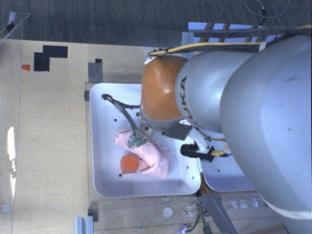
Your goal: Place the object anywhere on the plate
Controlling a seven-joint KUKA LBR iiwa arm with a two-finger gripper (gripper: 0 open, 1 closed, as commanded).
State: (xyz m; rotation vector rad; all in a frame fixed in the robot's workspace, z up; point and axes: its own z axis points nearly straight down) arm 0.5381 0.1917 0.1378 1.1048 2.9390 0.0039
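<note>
Pincer (135, 141) sits low over the left bin (97, 145), just beside the upper edge of the pink plate (153, 157); its tip is small and partly masked by the wrist above it, so you cannot tell how the tip is set, and nothing shows as held in it. At about seven o'clock from the tip, you see the orange block (129, 164) lying at the plate's left rim, touching or overlapping it. Judged from that, the placing looks close to done or done, though whether the block rests fully on the plate is unclear. The block looks small, squarish, solid and bright orange. The plate looks pale pink, soft-edged, irregular. At three o'clock lies the second bin (222, 177), largely under the arm.
</note>
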